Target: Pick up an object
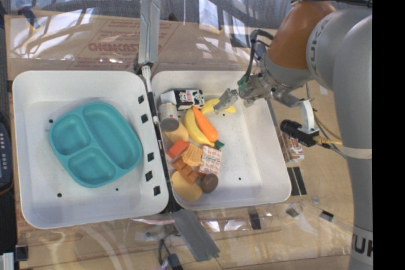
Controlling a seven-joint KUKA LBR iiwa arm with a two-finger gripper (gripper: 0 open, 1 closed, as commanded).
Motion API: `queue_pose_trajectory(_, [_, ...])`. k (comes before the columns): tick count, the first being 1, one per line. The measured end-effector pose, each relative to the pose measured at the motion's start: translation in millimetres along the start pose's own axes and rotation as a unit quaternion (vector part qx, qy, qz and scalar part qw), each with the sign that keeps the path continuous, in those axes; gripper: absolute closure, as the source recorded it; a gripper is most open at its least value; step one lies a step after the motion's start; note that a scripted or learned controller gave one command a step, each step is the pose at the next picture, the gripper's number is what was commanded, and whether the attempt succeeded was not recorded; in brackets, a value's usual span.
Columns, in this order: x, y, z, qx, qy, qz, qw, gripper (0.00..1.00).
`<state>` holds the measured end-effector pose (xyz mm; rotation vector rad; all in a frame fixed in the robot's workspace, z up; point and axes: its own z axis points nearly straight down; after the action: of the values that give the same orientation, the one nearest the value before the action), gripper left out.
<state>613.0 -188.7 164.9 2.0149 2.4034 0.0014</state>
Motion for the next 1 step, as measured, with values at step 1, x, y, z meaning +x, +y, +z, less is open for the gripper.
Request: queue_pose_trajectory(1, [57.3, 32.8, 71.9, 0.006, 0.004, 0.066, 0.9978, 0.0])
